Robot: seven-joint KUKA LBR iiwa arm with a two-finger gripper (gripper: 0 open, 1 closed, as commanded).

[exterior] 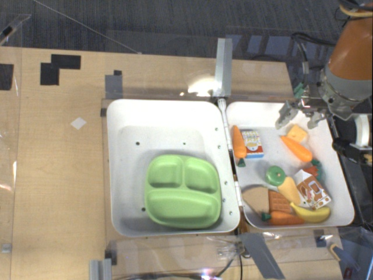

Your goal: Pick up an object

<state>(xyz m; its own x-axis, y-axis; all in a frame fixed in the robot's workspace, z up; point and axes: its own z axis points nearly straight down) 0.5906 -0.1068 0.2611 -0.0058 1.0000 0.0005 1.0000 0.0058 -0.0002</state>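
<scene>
Arm: it reached in from the right, its orange band (354,45) high at the edge of the view and the grey wrist just below.
Gripper (300,116): it hung over the far right part of the right bin, fingers spread, with nothing between them (the tips stood apart, one near the bin's back wall, the other by the cheese).
Right bin (345,194): it held a jumble of toy food.
Cheese (297,134): a pale yellow wedge, just below the gripper, touching the top end of a carrot.
Carrot (298,149): orange, lying at a slant toward the bin's right wall.
Second carrot (238,144): upright along the bin's left wall, just beside a small carton.
Carton (252,143): white with a red and blue base, near the bin's middle left.
Green round (275,174): a small green piece near the centre, touching a yellow piece below it.
Banana (310,213): at the near right corner, under a printed packet (313,192).
Third carrot (281,218): flat along the near wall, beside a brown cracker (278,201).
Left bin (125,136): it carried a green tray.
Tray (183,190): three sections, set toward the near right part of the bin, well apart from the gripper.
</scene>
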